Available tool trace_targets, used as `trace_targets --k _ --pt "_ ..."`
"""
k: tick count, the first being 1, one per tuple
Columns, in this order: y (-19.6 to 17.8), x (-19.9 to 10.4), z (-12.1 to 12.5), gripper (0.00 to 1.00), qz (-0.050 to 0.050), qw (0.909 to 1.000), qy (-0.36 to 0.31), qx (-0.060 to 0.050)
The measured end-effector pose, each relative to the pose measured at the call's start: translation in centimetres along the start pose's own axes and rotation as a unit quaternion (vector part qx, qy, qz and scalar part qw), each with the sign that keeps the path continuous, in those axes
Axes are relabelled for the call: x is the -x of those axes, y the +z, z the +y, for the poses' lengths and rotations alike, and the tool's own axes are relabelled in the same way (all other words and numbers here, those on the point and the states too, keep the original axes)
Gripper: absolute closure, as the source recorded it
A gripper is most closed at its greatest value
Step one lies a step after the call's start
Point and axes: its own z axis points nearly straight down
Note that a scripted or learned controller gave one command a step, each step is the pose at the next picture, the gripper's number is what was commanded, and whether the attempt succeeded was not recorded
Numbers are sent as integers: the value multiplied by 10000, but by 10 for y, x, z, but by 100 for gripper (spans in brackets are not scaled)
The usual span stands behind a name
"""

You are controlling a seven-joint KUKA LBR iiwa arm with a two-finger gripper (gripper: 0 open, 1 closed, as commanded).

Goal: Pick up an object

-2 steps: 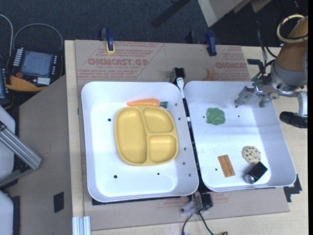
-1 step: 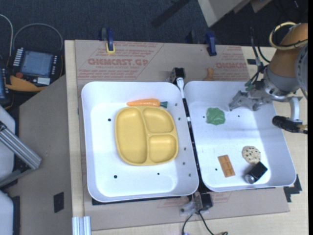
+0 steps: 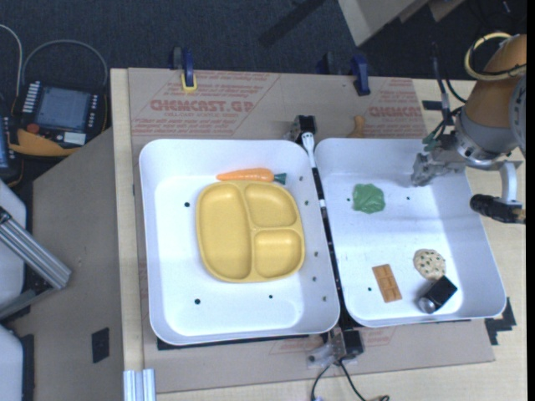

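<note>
In the right bin [image 3: 481, 249], the near edge held a small black block [image 3: 436, 293], with a speckled cookie [image 3: 429, 262] just behind it and a flat orange wafer [image 3: 386, 282] to their left. Farther back, a green leafy piece [image 3: 368, 198] lay on the bin floor, left of the gripper [image 3: 422, 172] and a little nearer the camera, apart from it. The gripper hung over the far right part of this bin, near its back wall. Whether it was spread or closed could not be told, and nothing was seen held in it.

In the left bin [image 3: 167, 224], a yellow divided plate [image 3: 249, 229] sat at the centre. A carrot [image 3: 247, 175] lay just behind it, along its far rim.
</note>
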Motion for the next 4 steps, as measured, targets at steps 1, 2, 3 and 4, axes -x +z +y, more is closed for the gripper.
trace_targets --k 1,2,3,4 --pt "-49 -9 5 100 -20 10000 11 27" --pt "-94 -12 7 100 -23 10000 13 34" --pt "-139 -13 4 100 -22 10000 13 29" --pt "-131 -75 0 100 5 10000 -7 -17"
